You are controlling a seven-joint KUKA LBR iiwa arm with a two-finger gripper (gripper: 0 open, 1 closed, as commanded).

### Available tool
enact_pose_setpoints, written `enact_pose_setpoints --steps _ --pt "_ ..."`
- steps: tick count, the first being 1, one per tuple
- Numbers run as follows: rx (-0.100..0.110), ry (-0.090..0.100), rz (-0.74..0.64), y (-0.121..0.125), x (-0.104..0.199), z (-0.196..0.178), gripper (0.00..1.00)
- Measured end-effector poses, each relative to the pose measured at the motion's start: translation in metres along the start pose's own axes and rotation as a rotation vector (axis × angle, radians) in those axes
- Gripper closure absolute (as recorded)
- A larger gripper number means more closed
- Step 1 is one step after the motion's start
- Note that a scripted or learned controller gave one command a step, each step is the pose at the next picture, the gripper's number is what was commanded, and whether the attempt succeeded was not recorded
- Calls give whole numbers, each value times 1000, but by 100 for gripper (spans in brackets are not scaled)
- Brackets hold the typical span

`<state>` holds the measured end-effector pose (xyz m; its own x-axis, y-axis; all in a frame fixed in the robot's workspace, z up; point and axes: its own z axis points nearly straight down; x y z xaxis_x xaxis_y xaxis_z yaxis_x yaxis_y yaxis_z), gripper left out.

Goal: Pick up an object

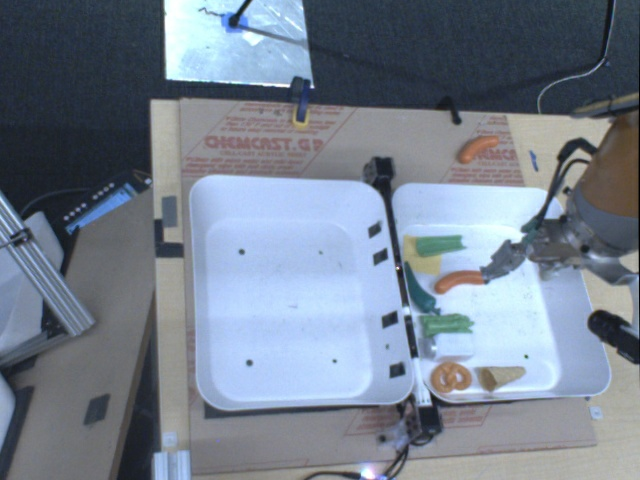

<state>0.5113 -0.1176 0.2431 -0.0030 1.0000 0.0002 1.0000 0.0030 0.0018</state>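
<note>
Nearest the camera, at the front edge of the right bin (585, 368), a pretzel (451, 376) and a tan cone-shaped piece (500, 376) are lying side by side; behind them a green piece (445, 322) is sitting on a white block (455, 344). Further back an orange sausage (458, 281) is lying near the bin's middle; the gripper (497, 265) is reaching in from the right with its tip touching or just beside the sausage's right end. Whether the tip is gripping I cannot tell, so by my judgement the pick is not yet done: closing and lifting are remaining. Red lettering on the cardboard base (330, 128) is reading "GUIMCAST" or similar; a second sausage (478, 149) is lying on that cardboard.
</note>
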Motion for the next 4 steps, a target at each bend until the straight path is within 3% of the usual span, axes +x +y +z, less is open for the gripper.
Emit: enact_pose_setpoints --steps 1,2,3,4 --pt "-3 0 -2 1 0 -11 100" --pt "-16 -7 0 35 -38 -127 100" --pt "-15 -7 2 58 -70 -236 100" --pt "-5 -3 -2 79 -72 -262 100"
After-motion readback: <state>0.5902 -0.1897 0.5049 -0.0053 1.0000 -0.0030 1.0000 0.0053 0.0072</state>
